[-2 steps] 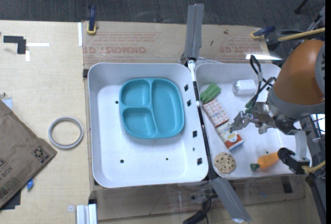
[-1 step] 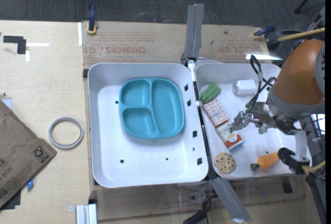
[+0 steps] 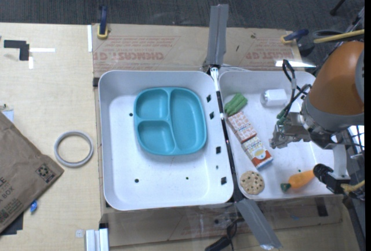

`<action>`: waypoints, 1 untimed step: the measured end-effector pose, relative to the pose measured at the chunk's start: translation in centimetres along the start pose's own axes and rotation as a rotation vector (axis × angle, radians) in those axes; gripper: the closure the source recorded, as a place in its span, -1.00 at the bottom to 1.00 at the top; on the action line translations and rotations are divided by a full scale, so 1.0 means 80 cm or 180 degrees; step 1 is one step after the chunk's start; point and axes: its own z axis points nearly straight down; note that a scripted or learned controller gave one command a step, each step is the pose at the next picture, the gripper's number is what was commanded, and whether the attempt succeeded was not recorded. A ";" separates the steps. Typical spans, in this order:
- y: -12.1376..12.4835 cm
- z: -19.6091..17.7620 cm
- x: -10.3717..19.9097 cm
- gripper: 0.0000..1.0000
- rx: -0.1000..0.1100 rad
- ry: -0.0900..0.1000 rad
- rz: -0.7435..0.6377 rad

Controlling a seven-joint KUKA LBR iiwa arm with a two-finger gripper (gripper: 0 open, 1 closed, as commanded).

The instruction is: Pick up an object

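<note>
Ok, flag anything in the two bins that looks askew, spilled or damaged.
Nothing spilled or damaged. The carton lies flat on its side, at a slant, in the right bin, between the green vegetable and the cookie. The carrot also lies loose near the bin's front. The blue divided plate sits level in the left bin.

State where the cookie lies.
The cookie lies at the near edge of the right bin, just below the carton and left of the carrot.
</note>
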 end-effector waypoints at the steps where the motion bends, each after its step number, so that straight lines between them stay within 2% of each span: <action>1: 0.001 -0.010 -0.001 1.00 0.0002 -0.0002 0.0010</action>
